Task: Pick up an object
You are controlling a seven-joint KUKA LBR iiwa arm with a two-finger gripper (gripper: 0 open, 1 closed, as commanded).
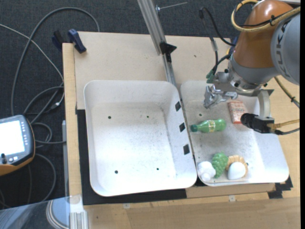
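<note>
Gripper [213,98] hangs just above the green bottle [208,126], nothing between its fingers; their spread I can't tell. Pick not yet made, everything left to do.

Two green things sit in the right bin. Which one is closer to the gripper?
The green bottle, lying on its side just below the gripper. The other green thing sits bunched with two white things at the bin's near edge.

Dark carpet floor [28,13] w/ cables [33,37]; wood bench [119,56].
</note>
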